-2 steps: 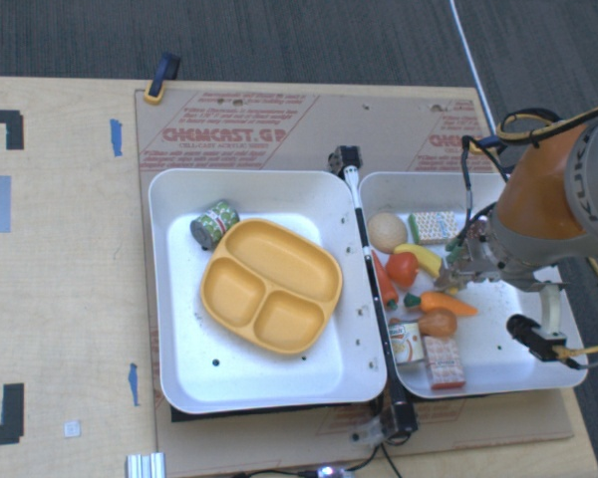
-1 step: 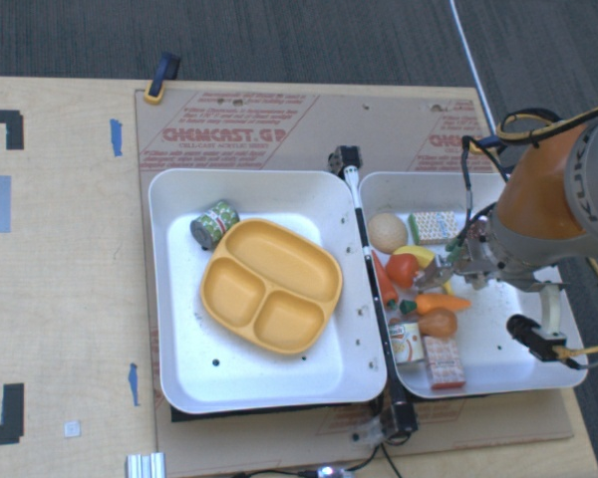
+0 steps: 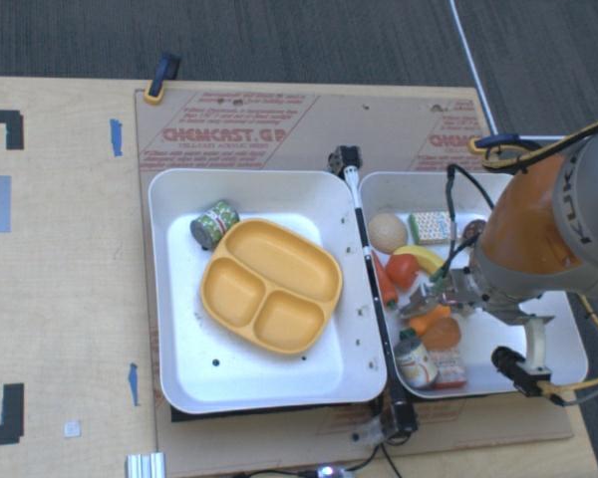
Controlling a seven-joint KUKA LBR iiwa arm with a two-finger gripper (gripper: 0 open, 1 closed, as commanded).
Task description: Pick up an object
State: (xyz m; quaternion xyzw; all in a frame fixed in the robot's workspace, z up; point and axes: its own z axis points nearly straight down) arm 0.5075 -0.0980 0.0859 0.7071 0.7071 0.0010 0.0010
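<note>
The arm (image 3: pixel 538 227) comes in from 3 o'clock and hangs over the right bin (image 3: pixel 576 358), its fingers (image 3: pixel 426 302) low among the clutter at the bin's middle. Whether they are open, closed or gripping cannot be told; the tips are small and mixed in with the objects.

Just at 9 o'clock of the fingers lies a red pepper (image 3: pixel 401 270), with a banana (image 3: pixel 423 258) touching it at 12 o'clock. An orange piece (image 3: pixel 429 321) sits right under the tips, at 6 o'clock, and a rounder orange fruit (image 3: pixel 442 335) is just beyond it. Further toward 6 o'clock a jar (image 3: pixel 415 363) and a red packet (image 3: pixel 449 373) rest by the near wall. At 11 o'clock an egg (image 3: pixel 387 233) lies near the far-left corner, and a speckled box (image 3: pixel 431 228) is beside it at 3 o'clock.

The objects crowd the bin's left half, close against the wall shared with the left bin (image 3: pixel 169 297); bare floor shows at 5 o'clock of the arm.

The left bin holds a yellow tray (image 3: pixel 270 285) at centre and a can (image 3: pixel 214 224) touching its 10 o'clock edge, with open white floor along 6 o'clock. Both bins sit on a board (image 3: pixel 239 127) on the desk (image 3: pixel 60 297).
</note>
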